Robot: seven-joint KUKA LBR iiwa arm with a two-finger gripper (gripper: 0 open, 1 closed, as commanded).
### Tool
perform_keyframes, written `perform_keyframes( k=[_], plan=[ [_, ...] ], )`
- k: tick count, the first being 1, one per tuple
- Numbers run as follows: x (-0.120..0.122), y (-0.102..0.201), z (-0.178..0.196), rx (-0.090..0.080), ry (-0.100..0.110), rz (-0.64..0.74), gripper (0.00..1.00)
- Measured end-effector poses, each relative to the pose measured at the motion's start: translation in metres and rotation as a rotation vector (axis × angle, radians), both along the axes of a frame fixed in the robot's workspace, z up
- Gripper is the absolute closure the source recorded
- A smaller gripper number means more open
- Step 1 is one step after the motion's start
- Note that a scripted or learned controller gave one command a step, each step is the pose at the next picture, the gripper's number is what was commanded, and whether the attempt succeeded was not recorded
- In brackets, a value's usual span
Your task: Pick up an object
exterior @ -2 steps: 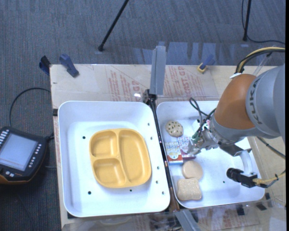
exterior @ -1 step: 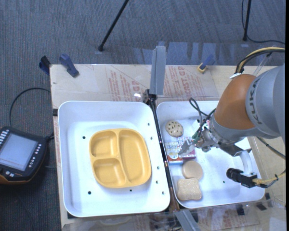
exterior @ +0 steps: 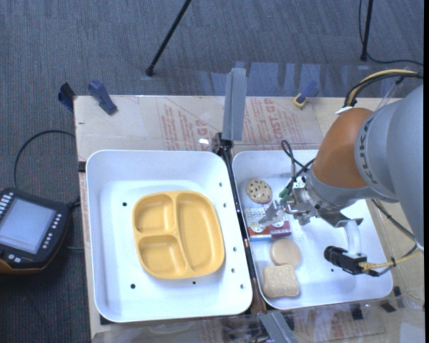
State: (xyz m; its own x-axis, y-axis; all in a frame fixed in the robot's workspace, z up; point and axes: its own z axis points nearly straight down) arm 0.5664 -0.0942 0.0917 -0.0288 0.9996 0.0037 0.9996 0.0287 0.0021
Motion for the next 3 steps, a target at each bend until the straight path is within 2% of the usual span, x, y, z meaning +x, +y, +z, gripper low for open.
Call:
perform_keyframes(
  k=[1, 2, 3],
  plan=[
    [0.0017, -0.0015, 0.0104, -0.001, -0.004, -0.001, 1.0],
    [0.001, -0.0012, 0.0093, 0.0, -0.001, 0.0, 0.0],
    [0.0007, -0.0023, 0.0172, 0.001, 0.002, -0.001, 1.0]
  ],
)
